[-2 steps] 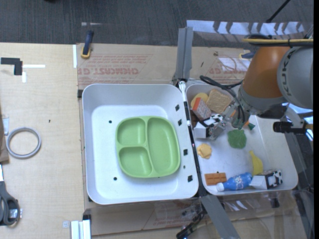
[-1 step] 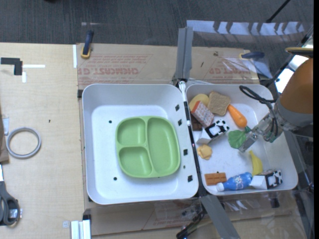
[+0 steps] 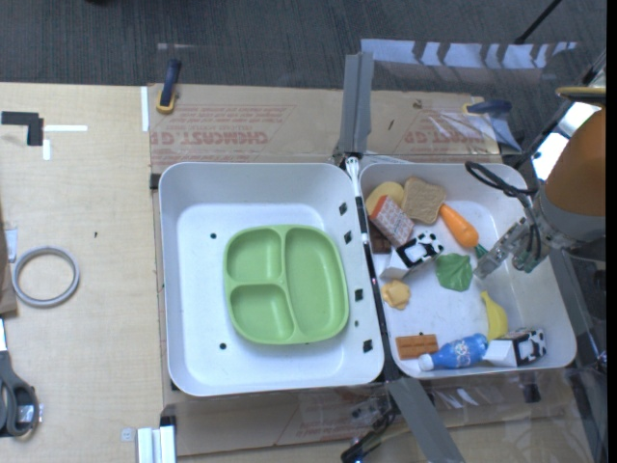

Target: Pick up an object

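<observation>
Reaching in from the right edge of the frame, the grey arm with its orange band held its gripper (image 3: 503, 251) low over the right-hand white bin (image 3: 559, 302), at the bin's right middle. Whether the fingers were open or closed could not be told, and nothing was seen between them. The bin held the candidates for picking: a green leafy toy (image 3: 454, 272) just left of the gripper, an orange carrot (image 3: 460, 227) above it, a black-and-white piece (image 3: 418, 251) further left, a slice of bread (image 3: 422, 200) and a yellow round piece (image 3: 385, 197) near the top, a banana (image 3: 495, 315) below the gripper, and a blue bottle (image 3: 458, 352) lying along the bottom edge beside an orange block (image 3: 416, 345). The left-hand bin (image 3: 183, 287) held a green divided plate (image 3: 286, 284). A roll of tape (image 3: 42, 276) lay on the tabletop (image 3: 77, 201) at the far left. Judging from the layout, the green toy or the banana looked like the nearest targets; doing the step well would mean centring over one item, clear of its neighbours and the bin wall, descending straight, and closing across its narrow side.
</observation>
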`<state>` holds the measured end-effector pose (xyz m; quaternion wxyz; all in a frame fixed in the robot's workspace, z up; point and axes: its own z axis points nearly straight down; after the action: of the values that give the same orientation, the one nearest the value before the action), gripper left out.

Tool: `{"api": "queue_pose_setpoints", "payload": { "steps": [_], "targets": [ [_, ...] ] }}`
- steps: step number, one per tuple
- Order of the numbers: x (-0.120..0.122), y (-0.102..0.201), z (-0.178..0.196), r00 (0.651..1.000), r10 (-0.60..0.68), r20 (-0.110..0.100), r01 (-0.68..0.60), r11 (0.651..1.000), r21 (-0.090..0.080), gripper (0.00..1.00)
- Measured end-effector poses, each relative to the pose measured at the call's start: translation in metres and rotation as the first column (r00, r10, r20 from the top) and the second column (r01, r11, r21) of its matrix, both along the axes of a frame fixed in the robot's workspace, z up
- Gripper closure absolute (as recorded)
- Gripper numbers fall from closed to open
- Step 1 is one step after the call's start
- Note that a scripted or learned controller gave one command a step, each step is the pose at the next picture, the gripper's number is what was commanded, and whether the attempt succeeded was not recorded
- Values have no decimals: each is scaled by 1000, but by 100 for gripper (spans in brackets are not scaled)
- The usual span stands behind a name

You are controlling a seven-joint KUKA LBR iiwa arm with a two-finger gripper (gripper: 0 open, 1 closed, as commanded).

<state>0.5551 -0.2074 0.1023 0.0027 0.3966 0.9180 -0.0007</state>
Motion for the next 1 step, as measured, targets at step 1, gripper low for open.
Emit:
{"api": "queue_pose_setpoints", "payload": {
  "steps": [1],
  "targets": [
    [0, 0, 0, 1000, 0, 0, 0, 1000, 0, 0]
  ]
}}
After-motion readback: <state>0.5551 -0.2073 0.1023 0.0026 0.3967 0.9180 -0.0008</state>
